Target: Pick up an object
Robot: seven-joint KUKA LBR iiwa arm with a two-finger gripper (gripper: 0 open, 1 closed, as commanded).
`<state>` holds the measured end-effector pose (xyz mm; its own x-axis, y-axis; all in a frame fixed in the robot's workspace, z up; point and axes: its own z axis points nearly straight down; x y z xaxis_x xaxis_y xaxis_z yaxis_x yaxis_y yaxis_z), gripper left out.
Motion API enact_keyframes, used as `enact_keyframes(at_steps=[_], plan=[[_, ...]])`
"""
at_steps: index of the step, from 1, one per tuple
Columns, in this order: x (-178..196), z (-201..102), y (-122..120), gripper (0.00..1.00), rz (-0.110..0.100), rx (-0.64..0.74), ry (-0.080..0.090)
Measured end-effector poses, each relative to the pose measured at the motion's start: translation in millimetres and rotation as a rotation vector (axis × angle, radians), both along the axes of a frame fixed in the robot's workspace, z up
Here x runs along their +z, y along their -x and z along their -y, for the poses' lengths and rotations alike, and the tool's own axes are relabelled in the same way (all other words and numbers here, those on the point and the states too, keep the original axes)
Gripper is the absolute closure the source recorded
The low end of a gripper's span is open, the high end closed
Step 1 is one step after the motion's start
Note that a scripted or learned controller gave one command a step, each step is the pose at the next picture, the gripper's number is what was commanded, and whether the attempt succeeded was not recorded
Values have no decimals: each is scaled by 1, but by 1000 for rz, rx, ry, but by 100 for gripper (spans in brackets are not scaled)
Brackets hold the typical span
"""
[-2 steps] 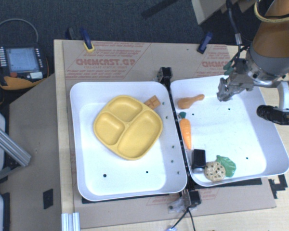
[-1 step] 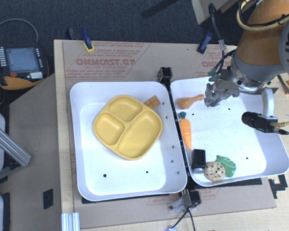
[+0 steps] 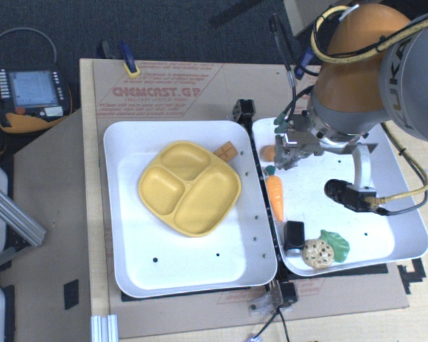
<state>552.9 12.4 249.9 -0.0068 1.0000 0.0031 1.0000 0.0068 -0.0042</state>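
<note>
**Crowded wall makes a miss likely**

The gripper (image 3: 289, 150) hovers at the right bin's (image 3: 406, 226) ten o'clock corner; whether its claw is wide or narrow, I cannot tell; the carrot (image 3: 274, 198) lies at its six o'clock, hugging the wall; fingers could strike that wall, or nudge the carrot aside.

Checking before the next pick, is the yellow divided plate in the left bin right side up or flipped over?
Right side up. The yellow plate lies flat in the left bin with its three hollow compartments facing the camera.
</note>
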Motion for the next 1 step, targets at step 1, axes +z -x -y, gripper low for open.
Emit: enact_keyframes(at_steps=[1], plan=[[1, -47, 20, 100, 0, -1, 0]])
